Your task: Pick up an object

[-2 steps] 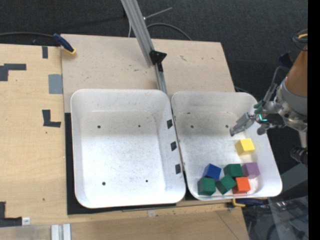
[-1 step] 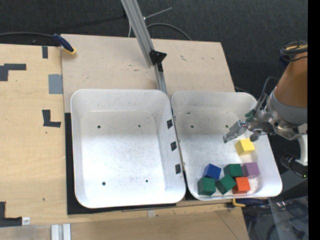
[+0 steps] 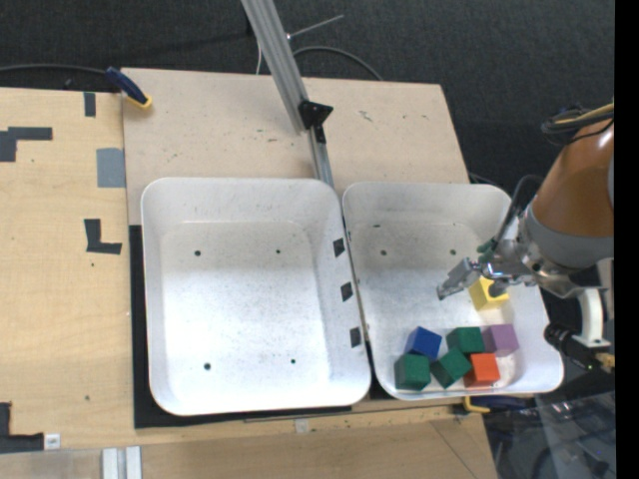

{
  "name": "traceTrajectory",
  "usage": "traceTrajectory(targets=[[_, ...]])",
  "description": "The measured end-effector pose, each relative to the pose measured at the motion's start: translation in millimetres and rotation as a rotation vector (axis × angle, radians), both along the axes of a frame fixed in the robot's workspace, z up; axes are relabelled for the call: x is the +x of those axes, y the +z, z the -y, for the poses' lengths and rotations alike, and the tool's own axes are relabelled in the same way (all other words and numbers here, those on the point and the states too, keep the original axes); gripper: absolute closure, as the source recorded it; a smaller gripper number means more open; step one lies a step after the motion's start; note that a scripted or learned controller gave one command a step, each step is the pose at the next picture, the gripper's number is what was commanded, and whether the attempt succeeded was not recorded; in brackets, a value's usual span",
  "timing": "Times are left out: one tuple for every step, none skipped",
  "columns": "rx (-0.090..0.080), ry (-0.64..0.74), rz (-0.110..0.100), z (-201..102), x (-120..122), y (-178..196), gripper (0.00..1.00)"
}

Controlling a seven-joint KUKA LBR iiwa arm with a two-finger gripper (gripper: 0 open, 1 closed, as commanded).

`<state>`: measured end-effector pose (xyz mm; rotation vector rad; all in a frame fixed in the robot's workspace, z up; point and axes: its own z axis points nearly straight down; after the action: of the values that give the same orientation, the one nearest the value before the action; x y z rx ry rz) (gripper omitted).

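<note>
While the grey two-finger gripper (image 3: 477,279) hovers low in the right shallow white bin (image 3: 399,218), jaws spread and grasping nothing, a small yellow block (image 3: 491,291) sits just beside it; coloured blocks (image 3: 454,355) cluster near the front wall.

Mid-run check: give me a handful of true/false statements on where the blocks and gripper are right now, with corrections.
1. All the blocks lie in the right bin. True.
2. The gripper hangs over the left bin. False: it is over the right bin, near its right side.
3. The yellow block sits by the gripper, apart from the cluster at the near wall. True.
4. The blue block lies at the cluster's right end. False: it is toward the left; the purple block and orange block are at the right.
5. The cluster has three green blocks. True.
</note>
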<state>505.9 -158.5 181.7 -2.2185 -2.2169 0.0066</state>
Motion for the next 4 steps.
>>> traceTrajectory(targets=[[0.0, 0.002, 0.0, -7, 2, -47, 0.0], [0.0, 0.002, 0.003, -7, 3, -34, 1.0], [-0.002, 0.003, 0.011, -15, 11, 17, 1.0], [-0.002, 0.002, 0.011, -15, 12, 65, 1.0]])
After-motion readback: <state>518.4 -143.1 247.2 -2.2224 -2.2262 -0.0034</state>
